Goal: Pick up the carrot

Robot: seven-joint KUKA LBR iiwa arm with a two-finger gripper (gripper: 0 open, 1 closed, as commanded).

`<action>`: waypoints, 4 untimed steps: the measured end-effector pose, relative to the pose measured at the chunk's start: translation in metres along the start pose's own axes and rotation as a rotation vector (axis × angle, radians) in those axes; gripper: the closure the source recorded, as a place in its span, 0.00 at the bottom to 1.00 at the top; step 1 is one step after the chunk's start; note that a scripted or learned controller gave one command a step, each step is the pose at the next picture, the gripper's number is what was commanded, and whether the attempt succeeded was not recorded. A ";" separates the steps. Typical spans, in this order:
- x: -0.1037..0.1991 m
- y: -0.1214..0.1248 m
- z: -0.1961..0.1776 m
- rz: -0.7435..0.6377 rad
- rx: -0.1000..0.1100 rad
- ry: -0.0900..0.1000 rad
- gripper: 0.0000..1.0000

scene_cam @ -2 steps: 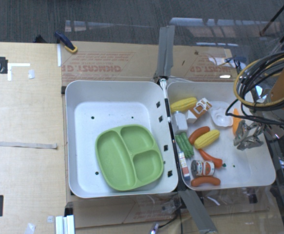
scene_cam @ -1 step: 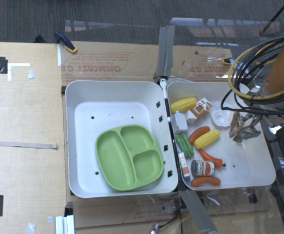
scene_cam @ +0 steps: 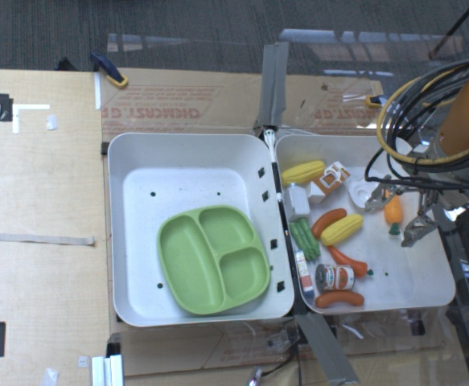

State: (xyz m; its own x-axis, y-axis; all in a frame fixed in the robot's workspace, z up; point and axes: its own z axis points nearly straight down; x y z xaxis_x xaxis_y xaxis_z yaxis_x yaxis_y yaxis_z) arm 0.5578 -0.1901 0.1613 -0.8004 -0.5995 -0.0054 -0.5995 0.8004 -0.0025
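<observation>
Over right bin point(scene_cam: 427, 292), gripper point(scene_cam: 395, 214) hovers at far right side. Fingers point(scene_cam: 375, 202) spread apart, one each side of small orange carrot point(scene_cam: 392, 209) with green stub below. Cannot tell if fingers touch carrot or if it is off bin floor. Corn cobs point(scene_cam: 340, 228), sausages, can lie well left. Green divided plate point(scene_cam: 214, 257) in left bin.

Pale green divided plate point(scene_cam: 214, 260) glowing in the white left bin point(scene_cam: 121, 240), and in the white right bin point(scene_cam: 427, 288) it's yellow corn point(scene_cam: 302, 171) at twelve o'clock. Orange carrot point(scene_cam: 392, 209) with its green tip sits at three o'clock. Red sausage point(scene_cam: 339, 299) at six, green beans point(scene_cam: 304, 239) at nine, all on a tan wood-toned surface point(scene_cam: 41, 280).
</observation>
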 end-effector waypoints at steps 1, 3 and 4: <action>0.001 -0.038 0.068 -0.034 0.000 0.000 0.00; -0.027 -0.024 -0.005 -0.030 0.001 0.000 1.00; -0.027 -0.024 -0.005 -0.029 0.000 0.000 0.00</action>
State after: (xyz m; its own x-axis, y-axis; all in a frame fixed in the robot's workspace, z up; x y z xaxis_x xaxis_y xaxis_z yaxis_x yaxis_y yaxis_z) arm 0.5937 -0.1933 0.1662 -0.7827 -0.6224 -0.0054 -0.6224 0.7827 -0.0030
